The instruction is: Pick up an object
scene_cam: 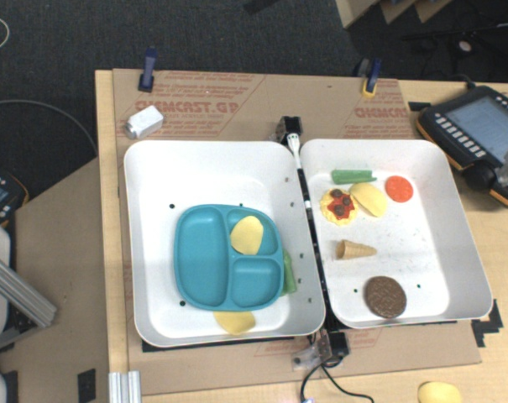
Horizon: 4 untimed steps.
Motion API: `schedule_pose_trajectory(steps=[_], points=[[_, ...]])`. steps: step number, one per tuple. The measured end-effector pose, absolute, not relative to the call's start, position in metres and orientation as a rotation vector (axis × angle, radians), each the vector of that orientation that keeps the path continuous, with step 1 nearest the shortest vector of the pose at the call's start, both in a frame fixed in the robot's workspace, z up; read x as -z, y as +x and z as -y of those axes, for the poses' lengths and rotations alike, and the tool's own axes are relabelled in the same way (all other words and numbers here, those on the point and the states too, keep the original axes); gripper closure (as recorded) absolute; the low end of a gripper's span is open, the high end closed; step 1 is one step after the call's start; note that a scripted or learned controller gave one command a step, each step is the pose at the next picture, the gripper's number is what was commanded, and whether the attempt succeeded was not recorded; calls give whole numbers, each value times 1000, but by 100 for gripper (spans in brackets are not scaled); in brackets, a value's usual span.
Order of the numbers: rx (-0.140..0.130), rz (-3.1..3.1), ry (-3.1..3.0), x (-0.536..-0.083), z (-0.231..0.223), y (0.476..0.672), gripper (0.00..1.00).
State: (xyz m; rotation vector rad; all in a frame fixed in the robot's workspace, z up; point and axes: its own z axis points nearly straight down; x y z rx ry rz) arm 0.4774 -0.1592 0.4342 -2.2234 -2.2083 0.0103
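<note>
We judge the pick not yet begun: every candidate object lies at rest in a bin, nothing lifted. In the left shallow white bin point(144, 225) sits a teal plastic divided tray point(207, 259) with a pale yellow rounded piece point(247, 235) in its upper right compartment; another yellow piece point(234, 321) lies just below the tray. The right white bin point(455, 233) holds a green strip point(352, 175), a yellow toy pizza slice with red dots point(339, 206), a yellow wedge point(369, 198), an orange-red disc point(399, 189), a tan cone point(354, 249) and a brown round cookie point(384, 296). Of the end effector's state we cannot tell. Red print on the cardboard-covered worktop point(237, 107) is too blurred for us to read.
</note>
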Motion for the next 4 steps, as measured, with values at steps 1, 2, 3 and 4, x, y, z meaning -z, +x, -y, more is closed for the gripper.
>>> schedule_pose_trajectory(steps=[1,2,3,4], points=[[14,2237,-2223,-542,108,494,100],[-12,2208,-2221,-419,150,478,100],[15,2237,-2224,-536,107,486,100],[-16,2209,-2214,-373,127,478,100]])
